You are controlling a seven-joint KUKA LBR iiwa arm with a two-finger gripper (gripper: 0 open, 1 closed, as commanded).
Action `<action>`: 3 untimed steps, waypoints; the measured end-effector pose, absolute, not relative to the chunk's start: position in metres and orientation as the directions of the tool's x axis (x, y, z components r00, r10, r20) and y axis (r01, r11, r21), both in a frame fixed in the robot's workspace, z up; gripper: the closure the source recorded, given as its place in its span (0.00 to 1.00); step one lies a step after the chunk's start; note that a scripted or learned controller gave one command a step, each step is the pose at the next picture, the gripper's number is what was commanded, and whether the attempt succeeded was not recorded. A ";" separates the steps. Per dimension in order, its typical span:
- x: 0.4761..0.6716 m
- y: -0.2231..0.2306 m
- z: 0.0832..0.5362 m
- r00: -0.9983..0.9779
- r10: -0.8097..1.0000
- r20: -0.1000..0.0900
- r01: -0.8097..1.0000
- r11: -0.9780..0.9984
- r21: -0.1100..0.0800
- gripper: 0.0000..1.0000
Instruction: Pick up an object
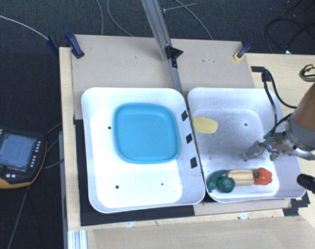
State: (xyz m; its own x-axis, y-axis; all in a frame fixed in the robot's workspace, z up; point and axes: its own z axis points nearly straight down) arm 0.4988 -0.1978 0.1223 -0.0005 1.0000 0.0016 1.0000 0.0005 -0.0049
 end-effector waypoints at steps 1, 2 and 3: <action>0.500 -0.198 0.136 0.000 1.000 0.000 1.000 0.000 0.001 1.00; 0.502 -0.207 0.182 0.000 1.000 -0.001 1.000 0.000 0.004 1.00; 0.494 -0.210 0.230 0.000 1.000 -0.001 1.000 0.000 0.005 1.00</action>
